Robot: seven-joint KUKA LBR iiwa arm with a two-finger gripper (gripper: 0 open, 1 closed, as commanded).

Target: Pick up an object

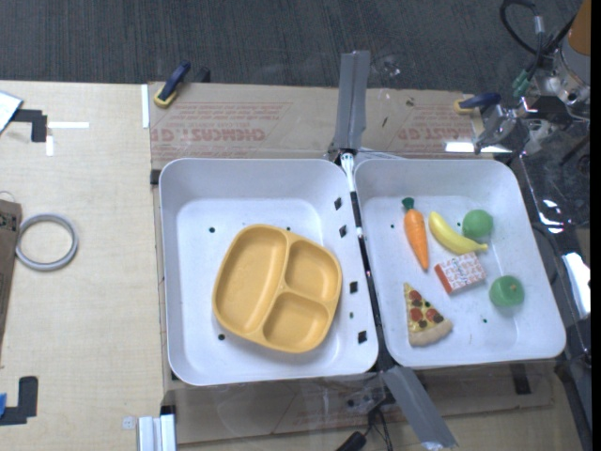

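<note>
On the pale worktop (84,158) two white bins sit abreast, and the right bin's (526,346) carrot (416,236), long axis twelve-to-six, lies toward seven o'clock from the gripper (526,111), whose grasp I cannot tell.

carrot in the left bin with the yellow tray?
No, the carrot lies in the right bin beside the banana; the left bin holds the yellow tray.

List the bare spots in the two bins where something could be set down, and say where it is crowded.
Left bin: a bare strip along the top wall above the yellow plate, and a narrower one on its left. Right bin: bare floor left of the carrot and pizza slice, and along the bottom wall. Crowded: the banana, box and two green balls.
</note>
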